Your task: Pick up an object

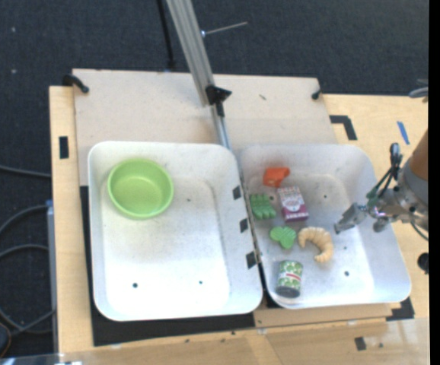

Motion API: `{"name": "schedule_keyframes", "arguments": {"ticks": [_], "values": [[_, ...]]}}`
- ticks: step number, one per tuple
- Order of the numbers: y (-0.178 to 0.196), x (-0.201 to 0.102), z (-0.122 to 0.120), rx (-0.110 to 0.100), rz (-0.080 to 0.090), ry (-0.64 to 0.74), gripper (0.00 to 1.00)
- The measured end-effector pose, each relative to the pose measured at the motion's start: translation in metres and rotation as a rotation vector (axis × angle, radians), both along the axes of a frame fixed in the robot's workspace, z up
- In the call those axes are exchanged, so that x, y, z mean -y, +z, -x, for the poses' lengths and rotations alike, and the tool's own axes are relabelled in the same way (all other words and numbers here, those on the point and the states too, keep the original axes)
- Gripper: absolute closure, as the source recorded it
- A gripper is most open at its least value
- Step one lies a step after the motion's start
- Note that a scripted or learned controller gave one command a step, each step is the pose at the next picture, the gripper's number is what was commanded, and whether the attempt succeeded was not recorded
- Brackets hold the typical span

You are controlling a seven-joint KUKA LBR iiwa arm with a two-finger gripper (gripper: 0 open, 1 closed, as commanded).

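Grey metal gripper (355, 217) reaches in low over the right bin (372, 280), fingers spread and holding nothing. Five toys lie beside it: croissant (317, 242) nearest, then pink carton (291, 204), orange piece (275, 176), two green pieces (263, 206) and can (288, 277). One green bowl (140, 189) sits in the left bin (167, 280).

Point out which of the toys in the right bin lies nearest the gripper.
The croissant. It lies just left of the gripper, while the can, pink carton, orange toy and both green pieces lie further left.
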State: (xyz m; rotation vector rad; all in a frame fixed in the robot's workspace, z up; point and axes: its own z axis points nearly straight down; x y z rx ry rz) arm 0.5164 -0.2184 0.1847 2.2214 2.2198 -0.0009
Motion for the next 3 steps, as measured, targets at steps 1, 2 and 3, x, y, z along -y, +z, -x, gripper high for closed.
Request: {"name": "schedule_keyframes", "arguments": {"ticks": [1,2,3], "values": [[-0.054,0.005,-0.008,-0.003,0.000,-0.002,0.00],[-0.040,0.007,-0.010,0.004,0.001,-0.006,1.00],[0.014,0.002,-0.004,0.007,0.002,0.004,1.00]]}}
